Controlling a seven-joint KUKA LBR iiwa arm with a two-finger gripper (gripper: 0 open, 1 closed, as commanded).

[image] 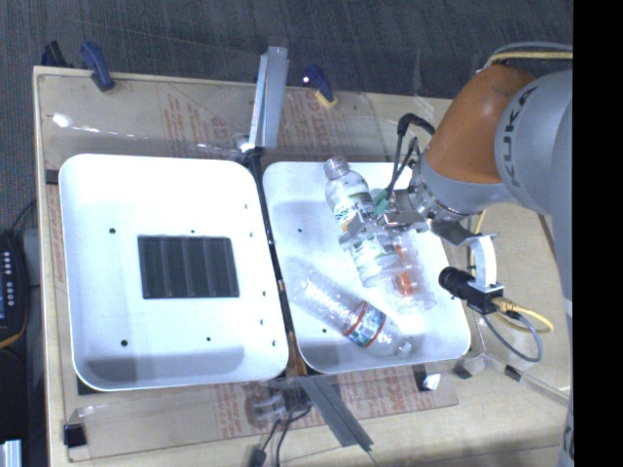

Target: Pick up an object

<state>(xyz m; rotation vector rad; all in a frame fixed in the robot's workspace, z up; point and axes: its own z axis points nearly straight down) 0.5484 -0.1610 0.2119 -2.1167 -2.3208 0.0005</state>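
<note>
Gripper (382,220) is sitting low in right white bin (292,197), prob. for a grab, beside upright-lying clear plastic bottle w/ green label (352,224); grip state: can't tell.

White bins (161,178), dark ribbed panel (188,267), clear bottles (352,204), perhaps green-labelled

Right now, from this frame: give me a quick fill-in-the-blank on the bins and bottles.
1. The clear plastic bottles lie in the ____ bin.
2. The left bin holds a dark ____ tray.
3. The gripper hovers at the upper ____.

Missing words: right; ribbed; bottle
</note>
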